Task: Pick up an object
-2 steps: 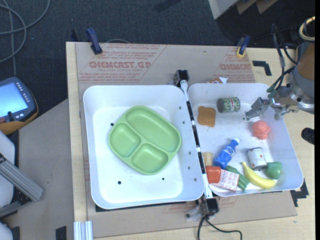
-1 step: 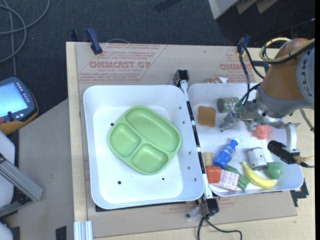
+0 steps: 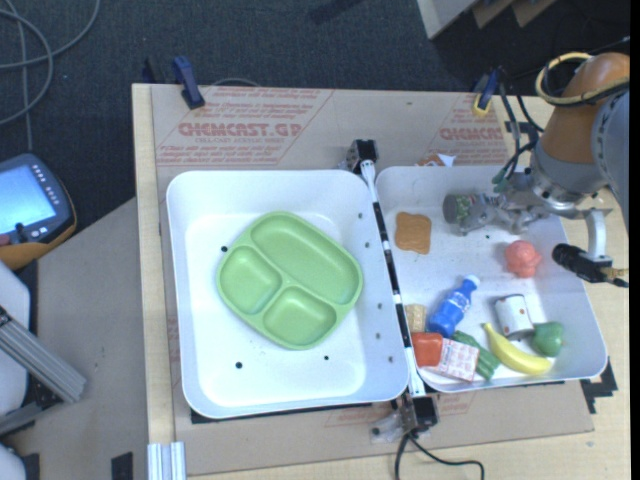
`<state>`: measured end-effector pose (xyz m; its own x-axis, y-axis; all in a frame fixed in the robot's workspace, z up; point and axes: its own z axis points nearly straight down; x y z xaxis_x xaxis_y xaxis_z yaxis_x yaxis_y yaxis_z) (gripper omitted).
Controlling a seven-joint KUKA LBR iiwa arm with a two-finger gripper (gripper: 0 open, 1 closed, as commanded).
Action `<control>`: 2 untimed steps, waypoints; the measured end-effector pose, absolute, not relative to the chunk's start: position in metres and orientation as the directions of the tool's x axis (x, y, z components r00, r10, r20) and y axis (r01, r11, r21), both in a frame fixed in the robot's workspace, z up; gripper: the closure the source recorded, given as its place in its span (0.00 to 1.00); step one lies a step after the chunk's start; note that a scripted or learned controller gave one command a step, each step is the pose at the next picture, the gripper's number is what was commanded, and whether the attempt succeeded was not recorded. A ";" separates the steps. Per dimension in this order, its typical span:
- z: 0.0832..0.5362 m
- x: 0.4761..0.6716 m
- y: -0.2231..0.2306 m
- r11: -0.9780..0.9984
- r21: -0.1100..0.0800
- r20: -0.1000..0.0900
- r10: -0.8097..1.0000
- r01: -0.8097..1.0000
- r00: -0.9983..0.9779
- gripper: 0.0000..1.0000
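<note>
Left bin [image 3: 190, 268]: one green divided tray [image 3: 290, 280], lying flat. Right bin [image 3: 590, 318]: brown piece [image 3: 412, 232], pink ball [image 3: 522, 258], blue bottle [image 3: 452, 306], banana [image 3: 515, 352], white can [image 3: 514, 314]. Tool [image 3: 470, 211] low over the right bin's far end, against a grey-green object [image 3: 461, 208].

The bench is a brown board [image 3: 250, 128] printed with red lettering. Two blue clamps [image 3: 186, 80] grip its far edge, one near each far corner. Dark grey carpet [image 3: 250, 28] lies beyond the bench, crossed at the upper left by grey cables [image 3: 30, 28]. A handheld pendant with a lit blue screen [image 3: 28, 200] rests left of the bench.
</note>
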<state>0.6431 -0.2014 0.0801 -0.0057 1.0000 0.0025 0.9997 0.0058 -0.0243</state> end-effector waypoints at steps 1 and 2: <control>0.085 0.594 -0.216 0.000 -0.002 0.007 1.000 1.000 0.000 0.00; 0.085 0.560 -0.213 -0.001 -0.004 0.002 1.000 1.000 0.001 0.00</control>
<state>0.5596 -0.2129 0.0846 0.0009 1.0000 0.0020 1.0000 -0.0009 -0.0041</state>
